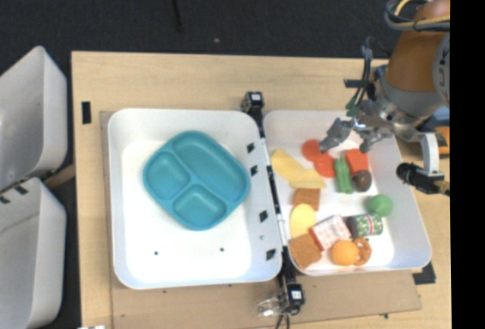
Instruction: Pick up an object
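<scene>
Presently the gripper [352,138] hangs over the far part of the right bin [405,248], its two fingers spread apart with nothing between them. This open stance suits a descent onto one item, in my judgement. Below and between the fingers lie the candidates: a red piece [318,157], an orange-red block [356,161] and a green piece [343,177], all crowded together and touching. Which of them is targeted cannot be settled from this slant. Further toys, including a yellow banana-like piece [295,168] and an orange [345,252], fill the near part. The left bin [121,244] bears a blue sectioned plate [195,180], well apart from the work.
</scene>
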`<control>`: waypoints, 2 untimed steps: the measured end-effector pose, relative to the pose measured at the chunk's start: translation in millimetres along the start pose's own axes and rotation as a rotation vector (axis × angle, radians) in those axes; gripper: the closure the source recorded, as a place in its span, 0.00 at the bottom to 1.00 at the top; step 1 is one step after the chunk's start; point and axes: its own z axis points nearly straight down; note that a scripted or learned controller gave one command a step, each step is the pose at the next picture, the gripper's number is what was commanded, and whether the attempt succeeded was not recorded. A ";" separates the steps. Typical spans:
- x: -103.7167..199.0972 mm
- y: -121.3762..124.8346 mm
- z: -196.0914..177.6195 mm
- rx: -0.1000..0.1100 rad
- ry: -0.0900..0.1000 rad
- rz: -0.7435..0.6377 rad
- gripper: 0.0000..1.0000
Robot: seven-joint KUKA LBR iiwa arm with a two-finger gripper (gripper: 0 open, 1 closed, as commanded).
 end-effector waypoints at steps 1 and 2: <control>0.2 2.1 -5.2 -0.009 -0.002 -0.003 0.00; 8.1 5.2 44.9 -0.007 -0.002 -0.004 0.00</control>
